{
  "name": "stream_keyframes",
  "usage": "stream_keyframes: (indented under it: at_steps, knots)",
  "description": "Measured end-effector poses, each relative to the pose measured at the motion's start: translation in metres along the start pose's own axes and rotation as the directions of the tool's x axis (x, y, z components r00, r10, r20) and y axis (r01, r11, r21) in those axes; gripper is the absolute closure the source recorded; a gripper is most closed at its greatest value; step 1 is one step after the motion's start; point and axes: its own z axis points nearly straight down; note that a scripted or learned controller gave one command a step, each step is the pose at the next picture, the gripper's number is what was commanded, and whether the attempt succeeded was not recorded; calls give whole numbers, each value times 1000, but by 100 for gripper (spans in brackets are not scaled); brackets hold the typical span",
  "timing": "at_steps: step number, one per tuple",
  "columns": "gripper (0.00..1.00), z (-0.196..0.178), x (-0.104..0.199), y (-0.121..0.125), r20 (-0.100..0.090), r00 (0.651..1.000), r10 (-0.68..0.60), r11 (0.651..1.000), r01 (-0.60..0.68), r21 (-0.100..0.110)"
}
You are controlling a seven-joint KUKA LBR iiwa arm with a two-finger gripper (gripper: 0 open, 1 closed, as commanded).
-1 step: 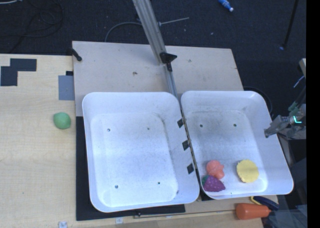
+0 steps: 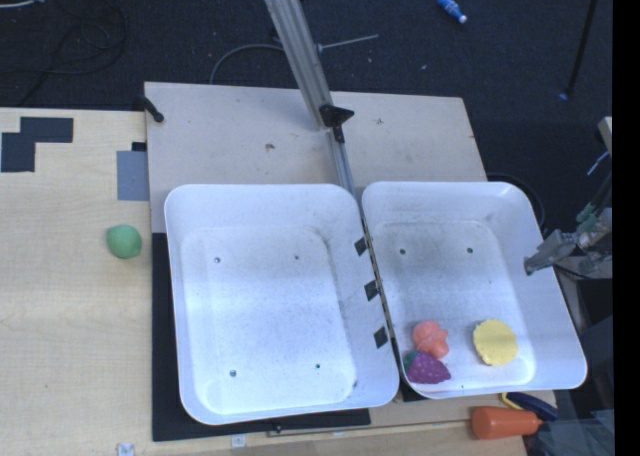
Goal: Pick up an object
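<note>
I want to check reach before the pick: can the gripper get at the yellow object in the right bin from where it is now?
Probably yes. The gripper sits at the right bin's right rim, and the yellow object lies apart from the orange and purple pieces, with nothing above it.

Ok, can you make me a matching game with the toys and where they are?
Things:
1. green ball
2. yellow toy
3. purple toy
4. orange toy

Places:
A. on the bench, just outside the right bin's near edge
B. in the right bin, alone toward its right side
C. on the wooden surface left of the bins
D. in the right bin, touching a pink-orange toy

Pairs: 1-C, 2-B, 3-D, 4-A
</note>
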Motion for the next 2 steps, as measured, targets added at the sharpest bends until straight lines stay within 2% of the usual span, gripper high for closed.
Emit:
stream_keyframes:
  at_steps: [1,2]
  knots:
    - [0,58,8,5,-2,1000,-1,1000,1,5]
    - [0,101,7,2,-1,1000,-1,1000,1,4]
